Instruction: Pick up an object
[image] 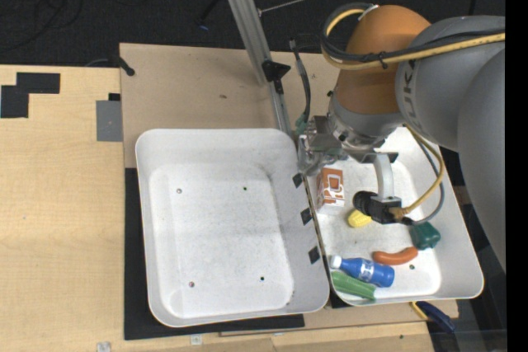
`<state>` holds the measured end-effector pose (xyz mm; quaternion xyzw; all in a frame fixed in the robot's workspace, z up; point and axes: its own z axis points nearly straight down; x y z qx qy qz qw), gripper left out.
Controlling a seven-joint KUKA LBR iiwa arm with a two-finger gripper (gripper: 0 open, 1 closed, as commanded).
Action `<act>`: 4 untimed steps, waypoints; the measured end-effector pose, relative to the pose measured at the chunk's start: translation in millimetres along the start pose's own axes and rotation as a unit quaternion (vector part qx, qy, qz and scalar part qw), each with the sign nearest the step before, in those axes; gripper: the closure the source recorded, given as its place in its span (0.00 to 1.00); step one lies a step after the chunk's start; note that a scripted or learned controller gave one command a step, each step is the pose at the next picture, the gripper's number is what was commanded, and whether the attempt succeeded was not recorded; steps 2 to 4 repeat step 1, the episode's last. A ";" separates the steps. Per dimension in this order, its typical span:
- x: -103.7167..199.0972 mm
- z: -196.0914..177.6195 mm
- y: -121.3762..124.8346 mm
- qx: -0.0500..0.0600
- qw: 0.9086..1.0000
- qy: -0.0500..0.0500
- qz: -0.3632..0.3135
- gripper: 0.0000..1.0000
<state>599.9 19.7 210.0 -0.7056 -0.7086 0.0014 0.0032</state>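
Nearest the camera, a green item [353,286] and a blue bottle [364,270] lie at 6 o'clock in the right bin [462,280]. An orange sausage-shaped item [394,256], a teal piece [426,237] and a yellow piece [358,218] lie above them. The hand [323,157] sits over the bin's 10 o'clock corner, just above an orange-and-white carton [331,186]; its finger state cannot be determined. The left bin [157,152] adjoins at 9 o'clock.

Arm [462,95] cut off at the right edge, its wrist hiding the right bin [450,280] far end, gripper fingers masked (state unclear), orange-and-white carton [332,187] print too small to read
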 end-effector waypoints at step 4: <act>59.0 1.1 -15.6 0.000 1.000 0.000 0.000 1.00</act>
